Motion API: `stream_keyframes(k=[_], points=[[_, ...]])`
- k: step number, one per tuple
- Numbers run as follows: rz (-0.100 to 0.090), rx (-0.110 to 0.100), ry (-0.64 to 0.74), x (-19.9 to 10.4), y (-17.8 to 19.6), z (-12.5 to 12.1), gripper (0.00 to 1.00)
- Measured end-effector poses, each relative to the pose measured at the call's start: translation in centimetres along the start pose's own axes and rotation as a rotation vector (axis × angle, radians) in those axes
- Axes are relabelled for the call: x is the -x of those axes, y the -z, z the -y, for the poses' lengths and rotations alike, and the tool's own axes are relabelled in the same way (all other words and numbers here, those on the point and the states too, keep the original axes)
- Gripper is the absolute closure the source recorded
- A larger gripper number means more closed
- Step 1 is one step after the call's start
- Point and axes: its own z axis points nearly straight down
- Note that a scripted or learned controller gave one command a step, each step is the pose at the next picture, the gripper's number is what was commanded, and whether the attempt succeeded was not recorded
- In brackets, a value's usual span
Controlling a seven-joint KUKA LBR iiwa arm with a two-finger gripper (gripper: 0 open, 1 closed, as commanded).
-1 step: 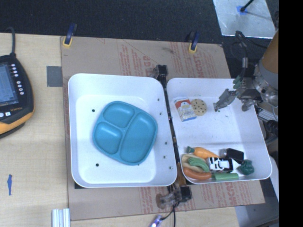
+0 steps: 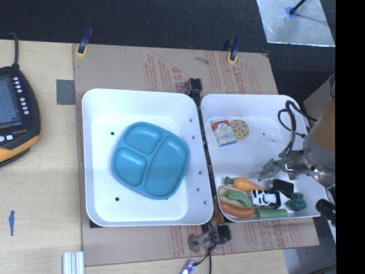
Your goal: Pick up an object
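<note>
The right bin (image 2: 256, 108) holds a small cookie packet (image 2: 223, 132) with a round cookie (image 2: 241, 129) beside it near its back left. Along its front lie toy foods: an orange carrot (image 2: 247, 184), a green and beige piece (image 2: 235, 197), a hot dog (image 2: 235, 210), a black-and-white block (image 2: 264, 198), a green stick (image 2: 272, 213) and a dark green piece (image 2: 296, 201). My gripper (image 2: 278, 163) hovers at the bin's right side, just above the toy pile, open with nothing between its fingers.
The left bin (image 2: 97, 113) holds a blue divided plate (image 2: 150, 160). A teach pendant (image 2: 14, 116) lies on the bench at far left. Clamps (image 2: 232, 49) pin the cardboard sheet at the back. A black cable (image 2: 288, 119) loops over the right bin's rim.
</note>
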Motion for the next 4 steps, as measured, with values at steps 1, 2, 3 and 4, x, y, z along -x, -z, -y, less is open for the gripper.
stream_keyframes(k=[1, 2, 3, 4], points=[[0.000, 0.001, 0.003, -5.3, -6.0, -7.4, 0.00], [-0.001, 0.002, -0.002, -6.4, -5.9, -13.6, 0.00], [-0.001, 0.003, 0.000, -5.4, -5.8, -18.2, 0.00], [-0.001, 0.003, 0.000, -5.3, -5.8, -18.2, 0.00]])
